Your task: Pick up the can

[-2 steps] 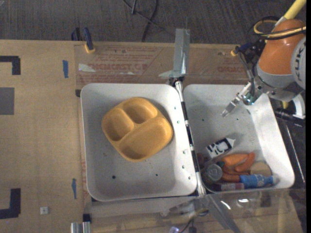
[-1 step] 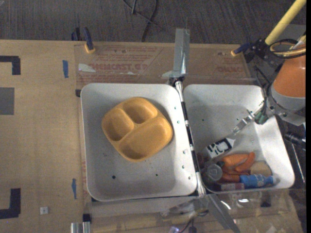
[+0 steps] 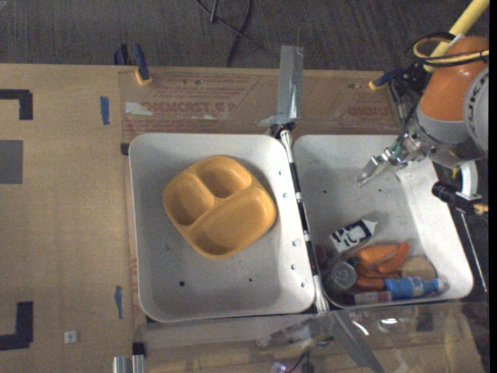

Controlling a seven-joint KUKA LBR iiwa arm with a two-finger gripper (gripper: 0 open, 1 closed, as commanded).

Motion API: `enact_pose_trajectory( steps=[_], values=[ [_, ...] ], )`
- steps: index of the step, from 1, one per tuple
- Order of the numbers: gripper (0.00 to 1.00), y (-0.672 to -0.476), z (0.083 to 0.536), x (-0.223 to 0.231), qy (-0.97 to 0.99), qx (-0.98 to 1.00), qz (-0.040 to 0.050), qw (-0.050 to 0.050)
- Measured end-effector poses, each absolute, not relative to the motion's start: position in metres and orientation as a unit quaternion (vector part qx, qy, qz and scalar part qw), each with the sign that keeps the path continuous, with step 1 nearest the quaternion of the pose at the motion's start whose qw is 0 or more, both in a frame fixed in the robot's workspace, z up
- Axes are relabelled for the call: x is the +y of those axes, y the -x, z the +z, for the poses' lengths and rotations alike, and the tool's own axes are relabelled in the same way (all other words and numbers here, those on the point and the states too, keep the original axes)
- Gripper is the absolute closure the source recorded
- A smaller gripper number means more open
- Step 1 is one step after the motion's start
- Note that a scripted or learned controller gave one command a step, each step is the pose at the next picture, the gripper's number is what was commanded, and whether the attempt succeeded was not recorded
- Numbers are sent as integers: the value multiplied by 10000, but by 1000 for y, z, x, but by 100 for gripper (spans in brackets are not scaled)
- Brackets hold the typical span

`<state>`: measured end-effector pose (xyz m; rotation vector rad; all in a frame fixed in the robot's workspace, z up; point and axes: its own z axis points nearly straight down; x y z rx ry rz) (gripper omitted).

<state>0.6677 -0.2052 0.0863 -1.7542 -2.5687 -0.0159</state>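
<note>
One can seen at the right bin's near-left corner, flanked by carrot, blue bottle and black-white carton, gripper held well apart above bare bin floor, fingers spread, nothing gripped, yellow tray in left bin.

The arm is grey with a round orange band. Black cables run along it. Its gripper is thin, shiny metal.
</note>
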Motion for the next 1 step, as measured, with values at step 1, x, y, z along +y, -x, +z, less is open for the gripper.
enact_pose_trajectory(
  steps=[1],
  values=[
    [0,-668,86,-205,5638,-8258,-49,153]
  ],
)
